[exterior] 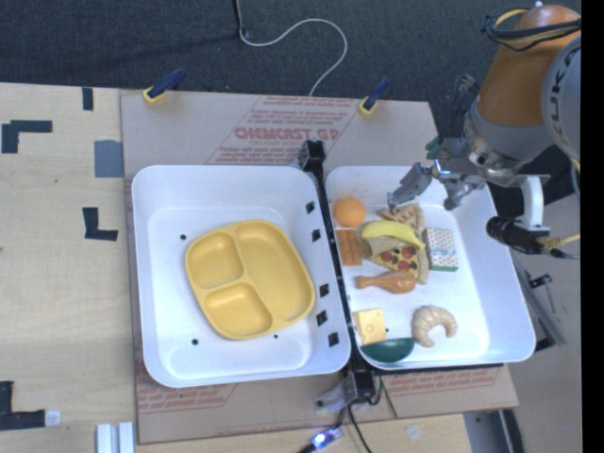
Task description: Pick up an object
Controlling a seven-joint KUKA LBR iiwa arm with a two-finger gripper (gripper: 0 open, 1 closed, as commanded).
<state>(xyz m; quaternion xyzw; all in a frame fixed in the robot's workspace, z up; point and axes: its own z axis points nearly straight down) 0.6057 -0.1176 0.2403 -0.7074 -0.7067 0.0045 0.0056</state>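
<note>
Yellow banana (392,232) lies atop food pile in right bin (500,319), beside orange (349,211). Gripper (432,189) hovers just above pile's far edge, fingers spread, nothing between them. Best move, I'd judge: centre over banana, descend straight, close across its narrow width.

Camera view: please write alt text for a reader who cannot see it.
A grey-and-orange arm's gripper hovers, jaws spread, over the right bin, which holds toy food: an orange, banana, drumstick, croissant and cheese. The left bin holds a yellow divided plate.
</note>
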